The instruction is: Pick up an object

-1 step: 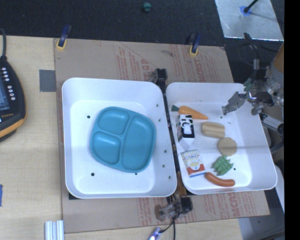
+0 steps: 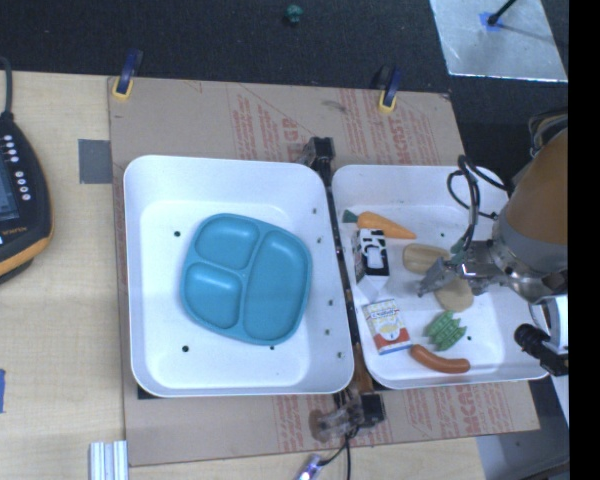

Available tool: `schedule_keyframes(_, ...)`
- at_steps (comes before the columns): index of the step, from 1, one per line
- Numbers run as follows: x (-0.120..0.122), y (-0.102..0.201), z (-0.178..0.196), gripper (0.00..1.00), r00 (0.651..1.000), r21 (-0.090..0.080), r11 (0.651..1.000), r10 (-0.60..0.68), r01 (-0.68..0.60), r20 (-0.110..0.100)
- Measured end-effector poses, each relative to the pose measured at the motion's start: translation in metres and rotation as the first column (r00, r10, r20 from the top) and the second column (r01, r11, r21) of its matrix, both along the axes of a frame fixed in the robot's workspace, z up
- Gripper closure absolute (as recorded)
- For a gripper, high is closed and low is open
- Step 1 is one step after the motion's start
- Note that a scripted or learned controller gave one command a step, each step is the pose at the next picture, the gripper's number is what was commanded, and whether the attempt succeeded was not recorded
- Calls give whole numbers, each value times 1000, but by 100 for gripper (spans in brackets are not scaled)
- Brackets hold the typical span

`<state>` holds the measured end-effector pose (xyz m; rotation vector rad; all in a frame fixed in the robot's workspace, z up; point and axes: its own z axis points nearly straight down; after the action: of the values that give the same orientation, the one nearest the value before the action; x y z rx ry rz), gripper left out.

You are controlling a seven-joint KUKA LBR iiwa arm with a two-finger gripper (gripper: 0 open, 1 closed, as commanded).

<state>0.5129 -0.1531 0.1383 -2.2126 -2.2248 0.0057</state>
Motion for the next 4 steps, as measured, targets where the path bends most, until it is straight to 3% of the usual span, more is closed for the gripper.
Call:
schedule_keyframes(1, 53, -14, -47, 0, 1000, -1, 1000, 1, -1, 1)
schedule_keyframes(2, 134, -45, -46, 0, 1000, 0, 1000, 0, 0, 3)
schedule_keyframes(3, 50, -16, -42, 0, 1000, 0, 1000, -2, 2, 1)
schedule_keyframes(4, -10, -34, -47, 0, 1000, -1, 1000, 0, 0, 1)
